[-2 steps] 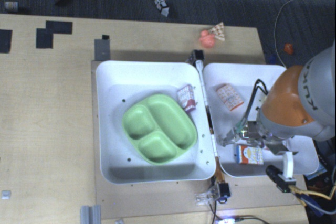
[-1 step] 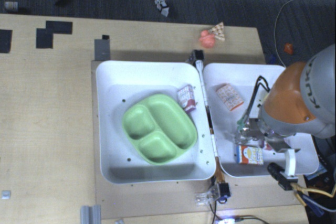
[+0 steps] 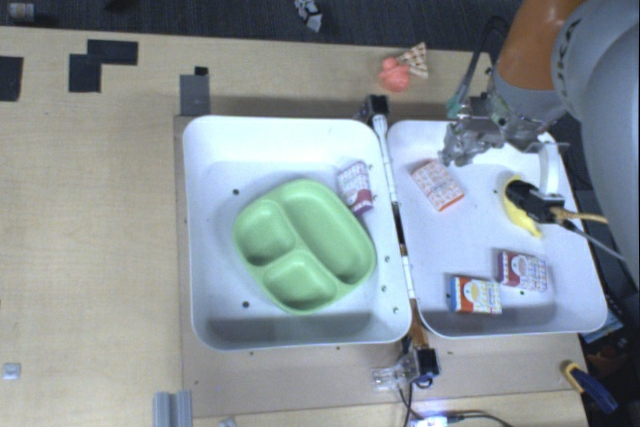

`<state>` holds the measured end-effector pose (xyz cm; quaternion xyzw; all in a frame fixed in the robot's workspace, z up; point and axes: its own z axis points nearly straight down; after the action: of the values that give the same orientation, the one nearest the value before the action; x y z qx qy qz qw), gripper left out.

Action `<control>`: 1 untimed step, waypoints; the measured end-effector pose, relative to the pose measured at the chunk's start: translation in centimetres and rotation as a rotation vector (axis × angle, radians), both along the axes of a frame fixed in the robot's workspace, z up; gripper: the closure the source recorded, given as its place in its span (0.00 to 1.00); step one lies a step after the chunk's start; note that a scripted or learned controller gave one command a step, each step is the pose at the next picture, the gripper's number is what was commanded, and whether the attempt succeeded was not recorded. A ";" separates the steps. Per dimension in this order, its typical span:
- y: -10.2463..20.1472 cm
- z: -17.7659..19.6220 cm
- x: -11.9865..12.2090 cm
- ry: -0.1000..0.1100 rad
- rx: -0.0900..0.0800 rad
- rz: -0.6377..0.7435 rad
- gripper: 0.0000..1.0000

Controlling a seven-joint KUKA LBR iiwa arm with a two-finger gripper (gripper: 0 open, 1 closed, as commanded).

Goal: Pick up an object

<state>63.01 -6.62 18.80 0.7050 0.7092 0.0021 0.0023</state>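
Observation:
My gripper [image 3: 462, 151] hangs over the back of the right bin [image 3: 580, 315], just right of a small patterned packet [image 3: 437, 185] that lies flat on the bin floor. A yellow banana-like toy [image 3: 522, 204] lies to the right of the gripper. Two small cartons rest near the bin's front: a red one [image 3: 522, 272] and an orange and blue one [image 3: 474, 295]. Nothing shows between the fingers.
The left bin [image 3: 205, 215] holds a green divided plate [image 3: 303, 243] and a small red and white packet [image 3: 355, 186] at its right side. A pink and tan toy [image 3: 404, 69] lies on the bench behind the bins. The grey arm fills the upper right.

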 end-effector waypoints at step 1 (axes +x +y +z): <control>0.0 -0.1 -0.1 0.003 0.000 0.000 0.00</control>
<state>62.95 -6.65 18.72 0.7052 0.7090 0.0011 0.0012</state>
